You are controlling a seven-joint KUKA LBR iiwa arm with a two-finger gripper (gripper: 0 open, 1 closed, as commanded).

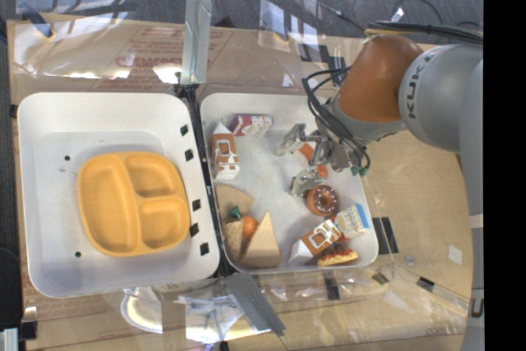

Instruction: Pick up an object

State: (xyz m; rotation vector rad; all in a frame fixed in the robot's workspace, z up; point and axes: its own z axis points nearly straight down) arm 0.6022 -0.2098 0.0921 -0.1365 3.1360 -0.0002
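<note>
My gripper (296,161) hangs over the middle of the right bin (371,214), reaching in from the right below the arm's orange band. It is open, with one finger (289,141) toward the back and the other (302,181) toward the front, and bare bin floor between them. A brown doughnut (322,199) lies just in front of the nearer finger. A small house-shaped carton (223,154) stands to the gripper's left. A dark carton (251,124) lies at the back of the bin.
A tan wedge (261,241), an orange piece (249,223), a small box (320,237), a blue-white packet (352,219) and a pizza slice (337,257) crowd the right bin's front. The left bin (41,127) holds a yellow divided tray (131,201).
</note>
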